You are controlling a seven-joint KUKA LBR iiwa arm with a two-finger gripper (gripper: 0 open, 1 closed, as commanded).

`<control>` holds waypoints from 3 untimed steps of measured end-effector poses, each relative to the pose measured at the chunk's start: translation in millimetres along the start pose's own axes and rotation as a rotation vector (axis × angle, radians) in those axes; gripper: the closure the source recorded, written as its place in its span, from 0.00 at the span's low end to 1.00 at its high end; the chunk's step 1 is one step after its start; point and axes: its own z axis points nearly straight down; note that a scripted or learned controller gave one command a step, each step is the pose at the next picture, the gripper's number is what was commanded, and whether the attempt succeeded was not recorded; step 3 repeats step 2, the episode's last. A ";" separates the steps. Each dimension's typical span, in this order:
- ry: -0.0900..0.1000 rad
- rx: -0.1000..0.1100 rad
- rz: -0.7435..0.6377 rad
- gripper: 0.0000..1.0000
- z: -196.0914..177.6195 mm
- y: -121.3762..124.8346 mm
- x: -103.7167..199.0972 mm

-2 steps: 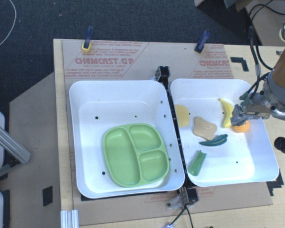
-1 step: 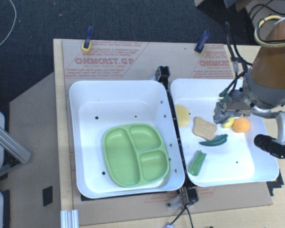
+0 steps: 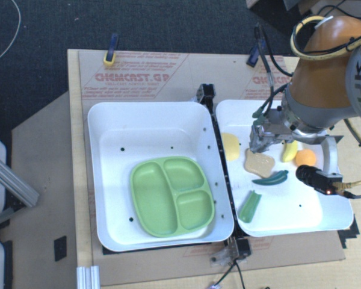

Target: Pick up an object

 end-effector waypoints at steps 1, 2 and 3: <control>0.000 0.000 0.004 1.00 11.9 14.4 40.3; 0.001 0.005 0.000 1.00 32.5 22.6 94.6; 0.001 0.005 0.000 1.00 32.5 22.6 94.6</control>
